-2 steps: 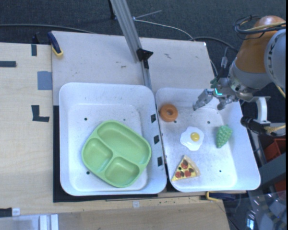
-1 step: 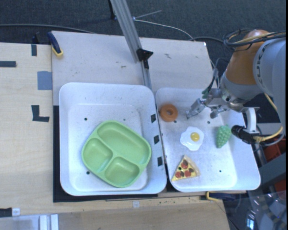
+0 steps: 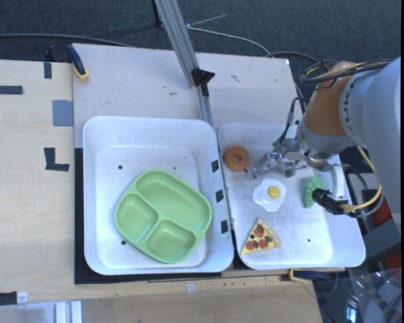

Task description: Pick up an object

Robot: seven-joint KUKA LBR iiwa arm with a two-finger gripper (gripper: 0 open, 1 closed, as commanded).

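The right bin [image 3: 323, 247] holds a brown doughnut [image 3: 237, 158] at its upper left, a fried egg toy [image 3: 270, 194] in the middle, a pizza slice toy [image 3: 260, 237] toward the front, and a green toy [image 3: 314, 189] at the right. My gripper [image 3: 277, 165] hangs low over this bin, between the doughnut and the egg, just above the egg. Its fingers [image 3: 261, 168] are spread apart with nothing between them.
The left bin [image 3: 94, 140] contains a green divided plate [image 3: 163, 215]. A metal pole [image 3: 182, 39] slants across the back of the bench. A blue and yellow tool [image 3: 77, 62] lies at the back left. Black cables trail at the right beside the arm [image 3: 337, 113].
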